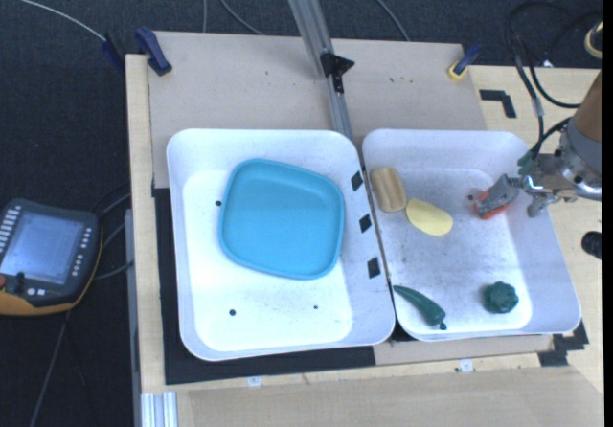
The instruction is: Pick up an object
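The right bin (479, 143) holds several small objects. A tan block (388, 188) lies at its left wall, with a yellow oval piece (429, 217) just beside it. A red and grey object (490, 197) sits in the upper right part. A long green pepper-like piece (421, 305) lies at the front left, and a dark green lump (499, 297) at the front right. My gripper (530, 188) hangs over the bin's right side, just right of the red and grey object, and is open with nothing between its fingers.
The left bin (192, 176) holds a large light-blue square plate (283, 217). A metal pole (311, 13) slants down to the gap between the bins. Cables lie on the dark floor behind, and a teach pendant (43, 253) sits at the far left.
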`<state>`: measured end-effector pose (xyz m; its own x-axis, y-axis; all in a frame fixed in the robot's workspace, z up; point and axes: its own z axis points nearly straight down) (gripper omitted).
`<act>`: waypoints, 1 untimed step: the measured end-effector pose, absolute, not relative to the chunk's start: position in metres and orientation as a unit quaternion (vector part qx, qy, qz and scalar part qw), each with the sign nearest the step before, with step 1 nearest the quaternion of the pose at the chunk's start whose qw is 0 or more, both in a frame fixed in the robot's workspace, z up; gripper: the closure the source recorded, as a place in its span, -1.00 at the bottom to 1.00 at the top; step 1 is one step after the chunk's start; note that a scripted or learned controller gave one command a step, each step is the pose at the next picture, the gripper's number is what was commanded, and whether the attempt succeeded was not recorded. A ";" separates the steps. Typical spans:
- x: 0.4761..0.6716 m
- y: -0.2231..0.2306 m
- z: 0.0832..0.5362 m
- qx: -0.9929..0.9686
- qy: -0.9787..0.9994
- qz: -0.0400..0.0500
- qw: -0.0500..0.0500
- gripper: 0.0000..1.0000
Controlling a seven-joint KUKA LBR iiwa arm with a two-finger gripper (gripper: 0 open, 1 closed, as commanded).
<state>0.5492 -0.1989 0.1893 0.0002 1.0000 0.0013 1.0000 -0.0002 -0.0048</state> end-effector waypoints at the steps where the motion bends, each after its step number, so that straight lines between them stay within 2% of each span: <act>1: 0.554 -0.200 0.129 -0.707 -0.707 0.001 0.002 -1.00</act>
<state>0.5540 -0.1997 0.1287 -0.0004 1.0000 0.0012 1.0000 0.0004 -0.0046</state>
